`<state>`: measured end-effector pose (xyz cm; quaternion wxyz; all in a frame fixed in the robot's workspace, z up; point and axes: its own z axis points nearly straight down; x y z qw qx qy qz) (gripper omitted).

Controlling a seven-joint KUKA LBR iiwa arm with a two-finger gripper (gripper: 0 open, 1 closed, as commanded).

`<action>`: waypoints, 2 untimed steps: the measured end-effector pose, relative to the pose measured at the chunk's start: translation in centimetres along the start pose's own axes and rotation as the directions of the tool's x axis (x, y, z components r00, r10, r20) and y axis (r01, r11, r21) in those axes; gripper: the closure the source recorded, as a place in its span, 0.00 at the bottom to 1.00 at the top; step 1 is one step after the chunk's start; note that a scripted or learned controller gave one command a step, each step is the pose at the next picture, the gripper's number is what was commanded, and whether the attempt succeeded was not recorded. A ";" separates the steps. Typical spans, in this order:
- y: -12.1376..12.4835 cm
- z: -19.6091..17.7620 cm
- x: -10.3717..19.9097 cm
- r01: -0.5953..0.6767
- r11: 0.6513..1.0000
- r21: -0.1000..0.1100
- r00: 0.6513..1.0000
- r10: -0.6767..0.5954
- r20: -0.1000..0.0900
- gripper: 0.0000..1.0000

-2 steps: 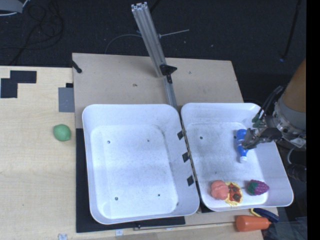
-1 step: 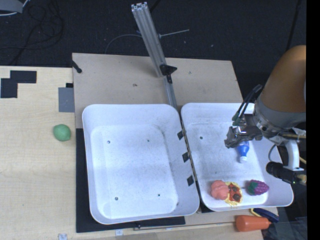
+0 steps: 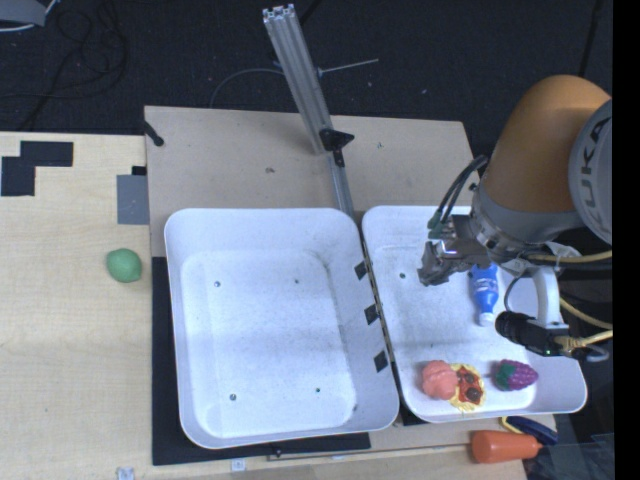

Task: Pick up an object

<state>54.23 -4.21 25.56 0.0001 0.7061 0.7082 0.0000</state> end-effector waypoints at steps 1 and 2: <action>0.5 0.9 4.5 0.000 1.000 0.001 1.000 0.000 -0.001 1.00; 2.8 1.2 8.5 -0.001 1.000 0.001 1.000 0.001 -0.001 1.00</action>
